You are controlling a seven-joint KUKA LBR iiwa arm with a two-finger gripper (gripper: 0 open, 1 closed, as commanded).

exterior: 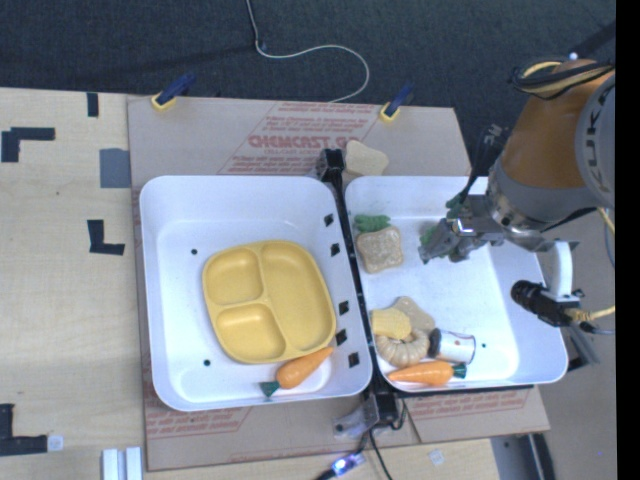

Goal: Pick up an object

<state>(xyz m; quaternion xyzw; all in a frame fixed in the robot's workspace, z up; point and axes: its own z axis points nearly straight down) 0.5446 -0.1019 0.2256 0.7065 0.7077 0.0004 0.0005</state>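
My gripper [446, 241] hangs over the upper middle of the right bin [520, 368], at the end of the grey and orange arm that comes in from the right. A small greenish patch shows at its tip; I cannot tell whether that is an object. To its left lie a green piece [372, 223] and a tan speckled block [380, 249]. Toward the bin's front sit a yellow chunk [391, 322], a beige ring-shaped piece [400, 348], a small black and white cylinder [452, 348] and an orange carrot [422, 373].
The left bin [165, 268] holds a yellow divided plate [268, 298] and a second carrot [303, 367] at its front. A pale beige block [366, 158] rests at the back by the divider. A black attachment [540, 303] sticks out over the right bin's right wall.
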